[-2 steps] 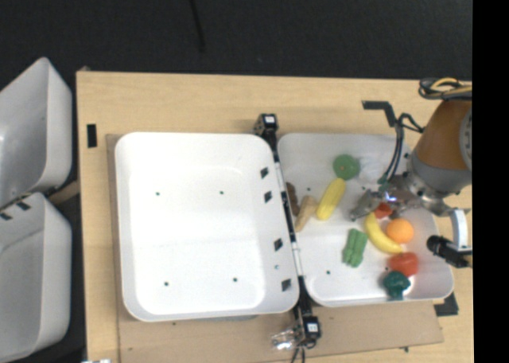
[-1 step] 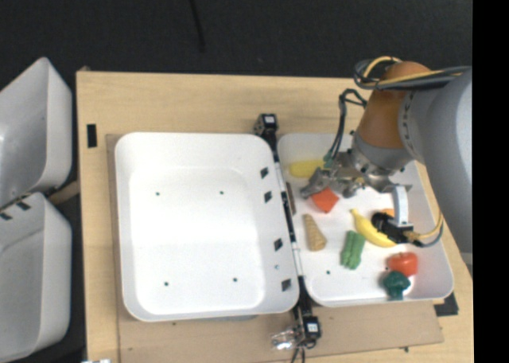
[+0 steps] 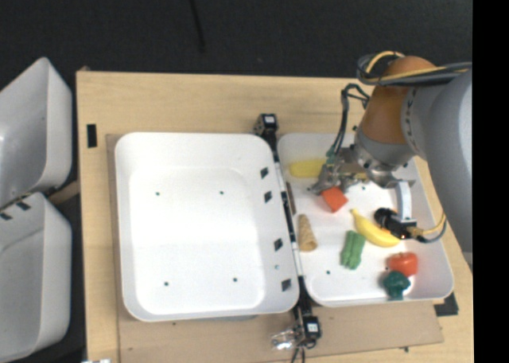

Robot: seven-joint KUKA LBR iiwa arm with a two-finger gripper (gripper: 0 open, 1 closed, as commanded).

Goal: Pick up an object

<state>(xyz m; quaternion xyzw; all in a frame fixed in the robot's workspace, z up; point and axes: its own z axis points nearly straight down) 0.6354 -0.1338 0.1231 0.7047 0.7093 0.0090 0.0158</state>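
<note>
Bench (image 3: 183,103): two white bins; right bin (image 3: 429,290) six items; jaws (image 3: 338,181) state unclear

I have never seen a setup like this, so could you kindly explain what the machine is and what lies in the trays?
One camera looks down at a slant on a wooden bench bearing two shallow white bins. The grey robot arm with an orange band reaches in from the right, and its hand hangs low over the right bin. That bin holds small toy foods: a yellow piece, an orange-red block just below the hand, a tan cork-like cylinder, a banana, a green vegetable, a red piece and a dark green piece. The left bin lies beside it. I cannot tell whether the hand holds anything.
</note>
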